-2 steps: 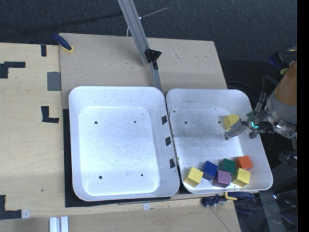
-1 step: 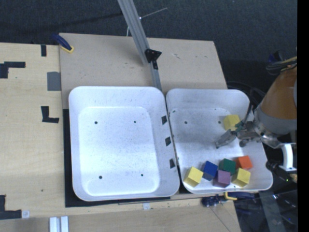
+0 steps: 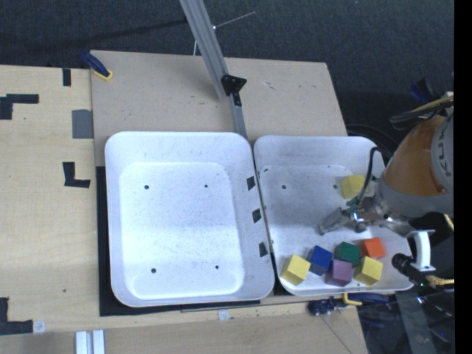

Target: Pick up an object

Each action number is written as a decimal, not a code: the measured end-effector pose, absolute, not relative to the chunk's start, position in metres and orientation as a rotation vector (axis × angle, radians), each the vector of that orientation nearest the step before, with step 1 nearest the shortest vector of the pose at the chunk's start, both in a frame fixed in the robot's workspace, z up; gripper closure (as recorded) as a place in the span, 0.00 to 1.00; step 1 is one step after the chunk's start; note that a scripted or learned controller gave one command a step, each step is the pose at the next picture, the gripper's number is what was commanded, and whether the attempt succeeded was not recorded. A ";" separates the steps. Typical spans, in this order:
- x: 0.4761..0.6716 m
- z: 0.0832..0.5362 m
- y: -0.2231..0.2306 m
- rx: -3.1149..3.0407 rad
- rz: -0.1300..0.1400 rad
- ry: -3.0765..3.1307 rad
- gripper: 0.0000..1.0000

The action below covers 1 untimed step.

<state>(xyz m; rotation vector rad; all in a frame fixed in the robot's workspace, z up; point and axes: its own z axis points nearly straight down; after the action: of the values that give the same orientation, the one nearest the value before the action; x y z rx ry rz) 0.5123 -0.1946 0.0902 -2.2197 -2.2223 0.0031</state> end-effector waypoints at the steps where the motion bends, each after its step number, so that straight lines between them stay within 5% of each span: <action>1: 0.512 0.101 -0.194 -2.217 0.002 -2.222 1.00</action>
<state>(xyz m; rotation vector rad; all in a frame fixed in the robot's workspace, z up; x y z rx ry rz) 0.5122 -0.1939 0.1011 -2.2165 -2.2218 0.0024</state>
